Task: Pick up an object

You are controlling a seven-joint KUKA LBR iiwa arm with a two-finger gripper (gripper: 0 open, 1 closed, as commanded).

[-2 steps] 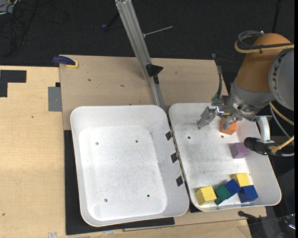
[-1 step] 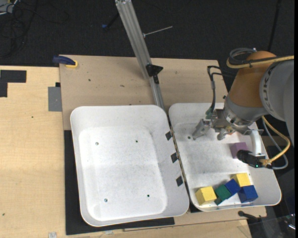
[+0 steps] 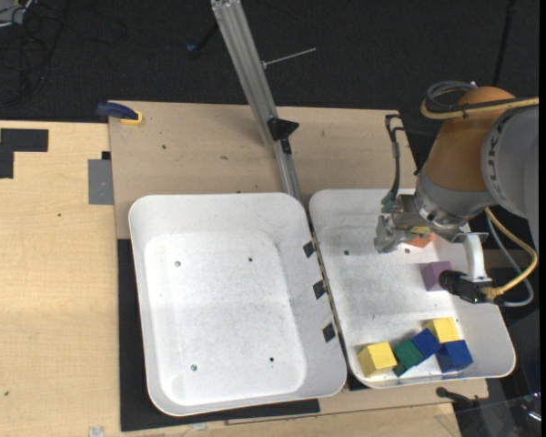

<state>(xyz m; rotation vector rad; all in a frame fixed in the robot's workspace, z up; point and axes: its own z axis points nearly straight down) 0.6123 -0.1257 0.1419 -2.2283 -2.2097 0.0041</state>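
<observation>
A single fixed camera looks down at a slant from above the bench, far enough off to take in both white bins. The gripper sits right of centre; the left bin spreads to its left, the right bin lies beneath it.

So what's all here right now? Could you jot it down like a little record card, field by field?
arm: grey with an orange band, reaching in from the right
gripper: low over the far part of the right bin
purple block: lies alone, mid right bin
block cluster, near corner: yellow block, green block, blue block, second yellow block, second blue block
left bin: white, shallow
</observation>
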